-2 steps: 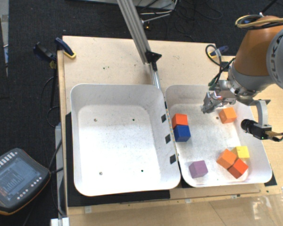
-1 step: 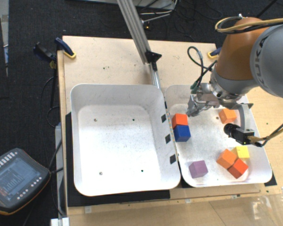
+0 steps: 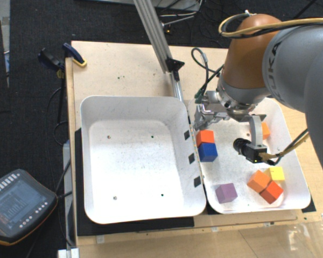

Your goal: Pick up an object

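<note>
In the right-hand bin, an orange cube (image 3: 205, 136) sits touching a blue cube (image 3: 208, 152) just below it, near the frame's centre. A purple cube (image 3: 225, 193) lies lower down. At lower right, a yellow cube (image 3: 276, 173), an orange block (image 3: 258, 183) and a red-orange block (image 3: 272, 192) cluster together, touching.

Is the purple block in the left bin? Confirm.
No, the purple block lies in the right bin, near its front edge.

No legible text or markings anywhere
</note>
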`<state>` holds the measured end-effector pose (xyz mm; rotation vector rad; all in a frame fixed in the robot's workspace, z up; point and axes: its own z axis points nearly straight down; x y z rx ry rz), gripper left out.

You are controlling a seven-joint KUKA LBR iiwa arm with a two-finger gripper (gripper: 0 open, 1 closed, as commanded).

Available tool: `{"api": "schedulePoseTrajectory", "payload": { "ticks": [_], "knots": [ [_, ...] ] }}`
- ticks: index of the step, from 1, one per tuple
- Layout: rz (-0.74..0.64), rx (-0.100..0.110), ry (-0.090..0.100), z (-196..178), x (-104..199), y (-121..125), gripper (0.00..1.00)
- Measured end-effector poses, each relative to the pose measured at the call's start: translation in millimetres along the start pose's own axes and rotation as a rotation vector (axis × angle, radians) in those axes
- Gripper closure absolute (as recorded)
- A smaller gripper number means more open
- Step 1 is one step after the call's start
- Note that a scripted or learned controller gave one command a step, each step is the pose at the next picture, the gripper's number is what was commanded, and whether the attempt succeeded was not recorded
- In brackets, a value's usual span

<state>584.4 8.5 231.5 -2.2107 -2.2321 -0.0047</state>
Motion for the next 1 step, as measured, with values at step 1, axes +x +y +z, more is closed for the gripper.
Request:
{"api": "schedulePoseTrajectory", "payload": {
  "ticks": [1],
  "knots": [
    [0.001,0.001,-0.001,-1.2,50.6,4.0,1.00]
  ]
}}
